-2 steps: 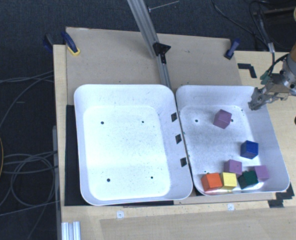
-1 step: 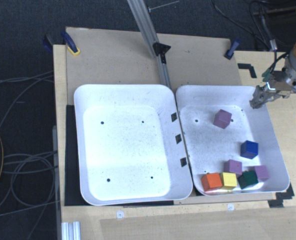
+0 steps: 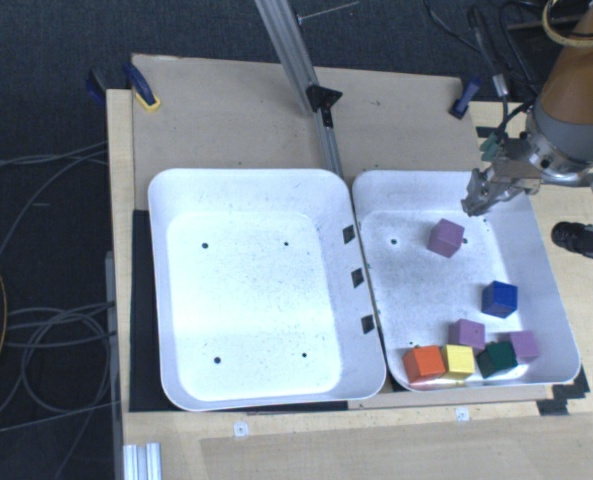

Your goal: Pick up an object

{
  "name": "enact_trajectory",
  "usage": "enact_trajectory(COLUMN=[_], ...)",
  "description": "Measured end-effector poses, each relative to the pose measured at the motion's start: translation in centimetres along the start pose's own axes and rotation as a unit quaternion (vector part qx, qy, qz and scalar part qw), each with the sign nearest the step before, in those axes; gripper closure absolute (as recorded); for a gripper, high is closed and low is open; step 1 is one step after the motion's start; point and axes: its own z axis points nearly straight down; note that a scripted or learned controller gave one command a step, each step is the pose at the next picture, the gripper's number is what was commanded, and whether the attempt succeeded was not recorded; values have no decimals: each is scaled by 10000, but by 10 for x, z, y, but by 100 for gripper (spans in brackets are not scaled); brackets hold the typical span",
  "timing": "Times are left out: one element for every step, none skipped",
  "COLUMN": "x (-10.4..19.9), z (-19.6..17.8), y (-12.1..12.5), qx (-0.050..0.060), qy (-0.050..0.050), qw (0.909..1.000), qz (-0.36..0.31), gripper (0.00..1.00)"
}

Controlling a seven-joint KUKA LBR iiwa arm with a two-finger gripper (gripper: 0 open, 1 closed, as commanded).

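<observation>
Purple cube, small, solid-looking, probably plastic or painted wood (image 3: pixel 446 237): lying alone in the upper part of the right-hand shallow white bin (image 3: pixel 396 193), slightly turned so its edges are running skew to the bin walls. I am listing it as the likeliest candidate, since the end effector (image 3: pixel 476 202) is hanging just beside it, up and to the right, near the bin's far rim; whether it is open or closed I cannot tell from this angle, and nothing is showing between its tips.

Handling, as I am judging it: light, rigid, not fragile; faces smooth and possibly a little slippery, so I am favouring a squeeze across two opposite flat faces, centred, with the wrist turned to match the cube's skew. Corner contact is risking a twist-out.

Other stock in the same bin: blue cube (image 3: pixel 499 298), standing apart at mid-right; a crowded row along the near wall comprising orange block (image 3: pixel 425 362), yellow block (image 3: pixel 459 359), dark green block (image 3: pixel 496 358) and two more purple blocks (image 3: pixel 468 332) (image 3: pixel 523 344). These are sitting too close together for clean finger entry.

Left-hand white bin (image 3: pixel 166 193) on the counter (image 3: pixel 226 98): no stock.
</observation>
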Motion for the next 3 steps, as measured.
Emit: enact_trajectory(x=[51, 112, 162], z=[5, 13, 11], y=[3, -6, -6], qx=[5, 12, -3], qy=[0, 3, -4], qw=[10000, 10000, 10000], qz=[3, 1, 5], gripper=[100, 100, 100])
